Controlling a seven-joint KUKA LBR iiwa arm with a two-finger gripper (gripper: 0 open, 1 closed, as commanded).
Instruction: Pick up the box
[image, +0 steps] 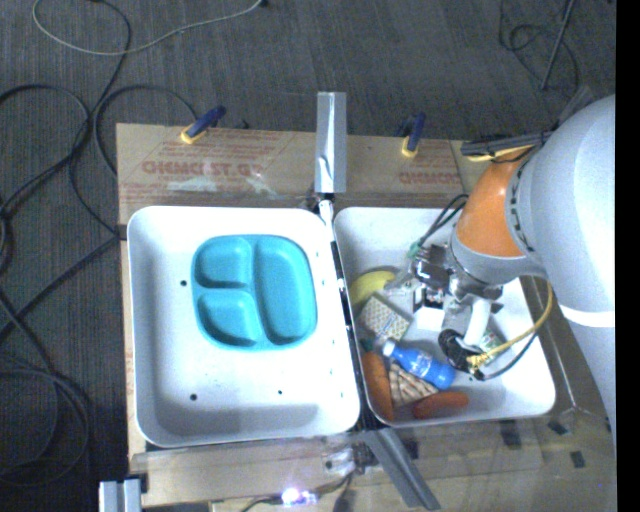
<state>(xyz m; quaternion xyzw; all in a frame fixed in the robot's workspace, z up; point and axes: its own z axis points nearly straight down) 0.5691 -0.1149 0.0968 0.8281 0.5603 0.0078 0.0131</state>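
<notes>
Reaching into the right bin: the grey arm (585, 210), orange band above the wrist.
Gripper (432, 296): low over the right bin (520, 395); whether it is wide or narrow cannot be told.
Box (383, 317): patterned, just to the gripper's left, lying free on the bin floor.
Right bin, other contents: a yellow round piece (368, 285) up-left of the gripper, a blue bottle (420, 364) below it, orange sausage-like pieces (440, 404) further below.
Left bin (160, 390): well left of the gripper, holding a blue divided tray (254, 290).
</notes>
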